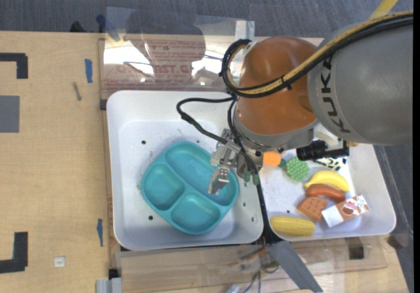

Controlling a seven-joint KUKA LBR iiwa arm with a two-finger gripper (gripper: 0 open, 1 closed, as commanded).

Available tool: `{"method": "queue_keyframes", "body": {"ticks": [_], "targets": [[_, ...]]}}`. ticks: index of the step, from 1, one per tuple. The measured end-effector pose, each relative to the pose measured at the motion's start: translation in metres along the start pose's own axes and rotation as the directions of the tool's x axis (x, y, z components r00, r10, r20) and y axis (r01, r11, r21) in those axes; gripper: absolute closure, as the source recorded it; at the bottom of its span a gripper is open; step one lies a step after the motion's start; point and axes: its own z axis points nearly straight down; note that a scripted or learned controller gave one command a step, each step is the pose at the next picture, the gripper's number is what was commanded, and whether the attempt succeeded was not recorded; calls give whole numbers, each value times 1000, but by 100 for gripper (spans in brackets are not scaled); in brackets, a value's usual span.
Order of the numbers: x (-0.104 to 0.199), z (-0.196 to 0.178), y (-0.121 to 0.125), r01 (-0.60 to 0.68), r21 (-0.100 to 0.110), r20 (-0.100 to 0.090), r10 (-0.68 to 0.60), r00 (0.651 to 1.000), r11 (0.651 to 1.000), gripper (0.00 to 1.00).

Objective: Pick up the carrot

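Orange piece: the carrot [270, 159] is lying right of centre in the frame, at the left edge of the right bin [384, 209], mostly tucked under the arm's wrist, with a green leafy end [296, 169] beside it.
Tool: the tool [223, 173] is hanging at centre frame, over the right rim of the teal divided plate [187, 186] in the left bin [125, 154]; I cannot tell how its fingers are standing, and nothing is showing between them.
Neighbours: a banana [328, 181], a sausage [321, 191], a waffle [312, 207] and a corn cob [293, 225] are sitting lower right.
Handling: the carrot is looking like light, stiff, smooth toy plastic, probably slippery.
Hold: gripping across the orange body is seeming safest.
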Motion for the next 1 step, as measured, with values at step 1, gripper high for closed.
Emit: {"method": "queue_keyframes", "body": {"ticks": [1], "targets": [[-22,-127,-50,45,-8,23,-45,999,999,100]]}}
